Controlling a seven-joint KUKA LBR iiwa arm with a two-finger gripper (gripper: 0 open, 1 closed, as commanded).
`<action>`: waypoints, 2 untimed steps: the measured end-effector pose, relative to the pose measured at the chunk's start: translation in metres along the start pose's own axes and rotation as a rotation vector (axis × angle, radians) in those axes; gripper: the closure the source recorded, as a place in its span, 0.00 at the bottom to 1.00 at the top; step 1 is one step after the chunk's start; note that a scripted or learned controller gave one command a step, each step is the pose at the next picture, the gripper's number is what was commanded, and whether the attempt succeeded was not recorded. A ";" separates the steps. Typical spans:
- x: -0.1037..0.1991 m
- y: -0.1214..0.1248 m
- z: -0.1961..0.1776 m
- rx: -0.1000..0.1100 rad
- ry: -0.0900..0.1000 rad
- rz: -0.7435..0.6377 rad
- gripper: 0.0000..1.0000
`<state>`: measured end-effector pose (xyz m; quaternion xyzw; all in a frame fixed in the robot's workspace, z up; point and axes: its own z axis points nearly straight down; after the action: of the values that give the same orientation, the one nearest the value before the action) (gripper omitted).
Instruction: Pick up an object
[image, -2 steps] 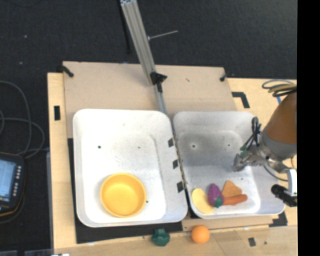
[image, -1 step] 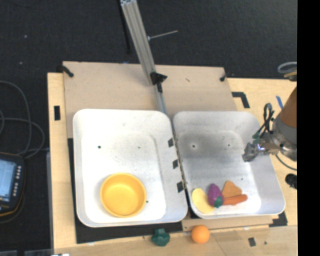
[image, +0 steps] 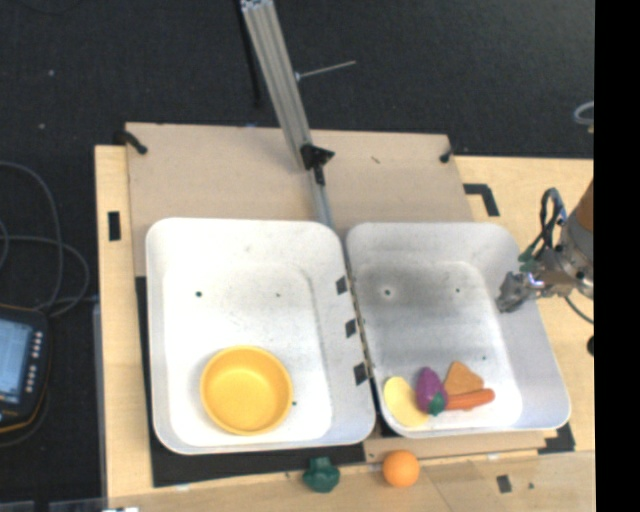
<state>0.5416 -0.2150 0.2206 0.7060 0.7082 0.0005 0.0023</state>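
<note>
A yellow bowl (image: 246, 389) sits in the left bin (image: 190, 260) near its front. In the front of the right bin (image: 430, 260) lie a pale yellow piece (image: 399, 398), a purple piece (image: 429, 388), an orange-brown wedge (image: 462, 378) and an orange carrot-like piece (image: 470, 400), packed close together. My gripper (image: 513, 290) hangs at the right bin's right rim, well behind these pieces, with nothing seen between its fingers.
On the bench in front of the bins lie an orange ball (image: 400, 468) and a small green thing (image: 321, 475). A metal rail (image: 285, 95) slants from the top toward the gap between the bins. A pendant with a screen (image: 18, 365) lies at the far left.
</note>
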 end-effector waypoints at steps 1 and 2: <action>-0.001 0.002 -0.028 -0.002 0.000 -0.002 1.00; 0.043 0.017 -0.037 -0.001 0.002 -0.004 1.00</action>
<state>0.5581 -0.1716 0.2575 0.7045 0.7097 0.0016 0.0018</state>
